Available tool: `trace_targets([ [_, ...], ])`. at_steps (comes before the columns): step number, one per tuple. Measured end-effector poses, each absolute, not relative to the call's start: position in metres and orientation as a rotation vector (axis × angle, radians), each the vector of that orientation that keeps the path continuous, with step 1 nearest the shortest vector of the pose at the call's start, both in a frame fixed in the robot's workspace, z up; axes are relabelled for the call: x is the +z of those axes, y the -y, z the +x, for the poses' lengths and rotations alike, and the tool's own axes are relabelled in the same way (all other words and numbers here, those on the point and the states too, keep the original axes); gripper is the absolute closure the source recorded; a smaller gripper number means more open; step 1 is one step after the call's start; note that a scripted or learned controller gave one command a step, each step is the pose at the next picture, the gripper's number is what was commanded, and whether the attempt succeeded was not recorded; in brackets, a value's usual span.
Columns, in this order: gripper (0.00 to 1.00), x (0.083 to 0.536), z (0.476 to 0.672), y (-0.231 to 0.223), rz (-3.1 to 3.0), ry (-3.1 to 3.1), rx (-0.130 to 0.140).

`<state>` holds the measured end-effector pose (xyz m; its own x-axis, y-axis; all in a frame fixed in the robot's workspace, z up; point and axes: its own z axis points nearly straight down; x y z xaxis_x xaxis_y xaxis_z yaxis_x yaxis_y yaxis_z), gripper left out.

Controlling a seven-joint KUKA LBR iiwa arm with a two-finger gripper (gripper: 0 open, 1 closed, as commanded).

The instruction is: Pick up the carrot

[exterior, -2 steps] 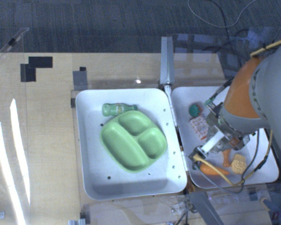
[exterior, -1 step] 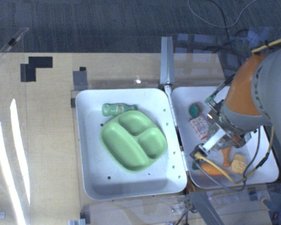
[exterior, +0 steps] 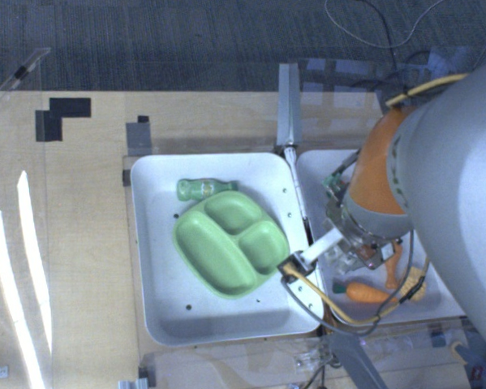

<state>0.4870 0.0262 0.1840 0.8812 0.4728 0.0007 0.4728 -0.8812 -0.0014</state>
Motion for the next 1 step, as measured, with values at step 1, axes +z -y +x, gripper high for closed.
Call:
trace_targets([
  [1,1.0,0.1945,0.4887,-0.0269,-3.042,0.778,-0.005],
])
